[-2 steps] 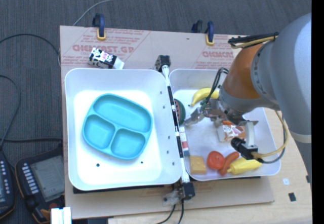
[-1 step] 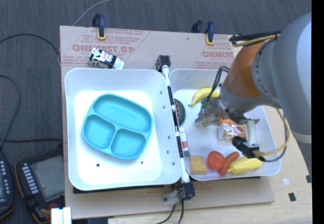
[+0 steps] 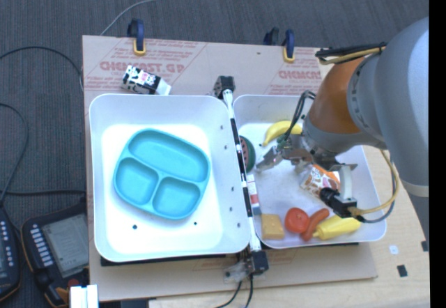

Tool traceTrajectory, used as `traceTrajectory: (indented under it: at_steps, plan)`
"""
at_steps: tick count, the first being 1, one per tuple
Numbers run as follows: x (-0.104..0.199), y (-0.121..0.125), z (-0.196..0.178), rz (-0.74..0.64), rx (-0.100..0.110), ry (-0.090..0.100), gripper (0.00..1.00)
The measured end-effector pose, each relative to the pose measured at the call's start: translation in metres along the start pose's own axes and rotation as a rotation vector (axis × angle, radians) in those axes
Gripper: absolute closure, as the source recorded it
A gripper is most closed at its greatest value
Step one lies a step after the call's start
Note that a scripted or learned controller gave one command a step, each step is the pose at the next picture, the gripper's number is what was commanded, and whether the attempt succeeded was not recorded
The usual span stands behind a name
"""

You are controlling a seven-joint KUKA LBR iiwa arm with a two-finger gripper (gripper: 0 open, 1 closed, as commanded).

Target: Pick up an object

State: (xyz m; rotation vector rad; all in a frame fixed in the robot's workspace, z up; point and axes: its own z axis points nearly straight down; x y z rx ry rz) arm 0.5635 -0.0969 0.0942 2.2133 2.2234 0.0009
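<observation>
Dark grey carpet surrounds a plywood bench board (image 3: 209,56) held by blue clamps, bearing two shallow white bins side by side. Left white bin (image 3: 104,230) holds a light-blue three-compartment plastic plate (image 3: 162,173). Right white bin (image 3: 373,223) holds the loose objects; the grey arm with the orange band (image 3: 334,101) reaches in over it from the right.

Two-finger gripper (image 3: 273,158): low over the left-centre of the right bin, metal fingers pointing toward the divider between the bins. Fingers appear slightly parted, with nothing between them: open, holding nothing.

Objects in the right bin:
- yellow toy banana (image 3: 277,132), just behind the gripper toward the bin's far side, long axis running roughly left-right with a slight slant, partly hidden by the wrist.
- dark round object with a red-green edge (image 3: 244,152), against the divider wall, just left of the fingertips; kind unclear.
- small orange-and-white packet (image 3: 320,180), under the wrist, to the right of the fingers.
- tan block (image 3: 273,225), red round tomato-like piece (image 3: 297,219) and yellow oblong piece (image 3: 336,226), in a row along the near wall, well apart from the fingers.

Judgement: nearest candidates are the banana and the dark round object. The banana lies to the far side of the fingertips, so a grasp needs a short shift that way, closing across its short axis. The object at the wall leaves little finger room.
</observation>
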Motion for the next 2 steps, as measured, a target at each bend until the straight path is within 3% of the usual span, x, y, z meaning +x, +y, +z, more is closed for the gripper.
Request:
traceTrajectory:
  at_steps: [1, 2]
  plan:
    - [0.0007, -0.0005, -0.0061, -0.002, 0.006, 0.000, 1.00]
    - [0.0007, -0.0006, -0.0060, -0.002, 0.006, 0.000, 0.00]
